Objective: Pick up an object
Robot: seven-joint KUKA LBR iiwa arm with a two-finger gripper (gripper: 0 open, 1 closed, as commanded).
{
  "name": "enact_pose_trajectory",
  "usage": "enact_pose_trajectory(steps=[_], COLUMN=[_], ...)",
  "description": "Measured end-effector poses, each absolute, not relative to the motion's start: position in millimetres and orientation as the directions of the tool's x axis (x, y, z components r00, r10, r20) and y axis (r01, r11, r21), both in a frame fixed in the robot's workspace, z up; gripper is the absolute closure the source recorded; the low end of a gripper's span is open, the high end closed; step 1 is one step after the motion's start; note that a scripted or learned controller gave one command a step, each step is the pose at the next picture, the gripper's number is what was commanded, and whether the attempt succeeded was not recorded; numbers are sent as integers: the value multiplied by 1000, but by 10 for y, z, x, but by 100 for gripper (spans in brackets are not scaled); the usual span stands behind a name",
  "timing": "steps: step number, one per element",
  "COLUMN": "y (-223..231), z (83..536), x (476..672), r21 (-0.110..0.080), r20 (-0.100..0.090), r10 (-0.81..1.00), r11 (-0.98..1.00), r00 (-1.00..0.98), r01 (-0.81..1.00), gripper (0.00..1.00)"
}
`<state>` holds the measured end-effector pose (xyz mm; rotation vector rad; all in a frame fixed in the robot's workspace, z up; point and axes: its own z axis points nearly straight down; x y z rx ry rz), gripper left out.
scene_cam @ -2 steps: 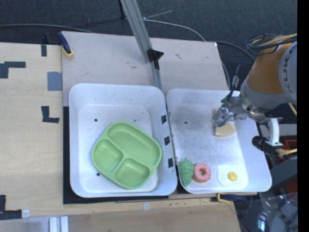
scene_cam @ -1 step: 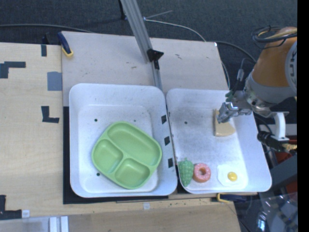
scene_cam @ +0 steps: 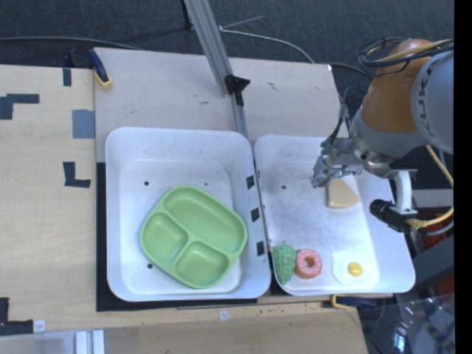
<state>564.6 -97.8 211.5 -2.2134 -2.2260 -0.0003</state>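
the gripper (scene_cam: 328, 172) hangs at centre-right of the frame over the right bin (scene_cam: 295, 153), and whether it is open or closed i cannot tell (nothing is visibly in it), with the tan wedge (scene_cam: 343, 195) lying just beside it toward the lower right.

The robot's arm (scene_cam: 435, 94) is a thick, rounded grey limb with a smooth, slightly glossy shell. A broad orange band (scene_cam: 394, 98) wraps it above the wrist, bulging like a dome. Thin black cables (scene_cam: 383, 50) loop over the top of the orange part. Below the band sits a darker grey metal hand (scene_cam: 330, 169), small and blocky, its details too blurred to make out.
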Motion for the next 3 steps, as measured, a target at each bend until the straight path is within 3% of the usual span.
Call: enact_pose_trajectory(steps=[2,3], y=[143,674], z=[2351,2205], x=[5675,5708], r21=[-1,-4], r20=[2,1], r10=[1000,1000], r11=[8,7], r00=[-8,-7], r01=[1000,1000], gripper=[100,100])
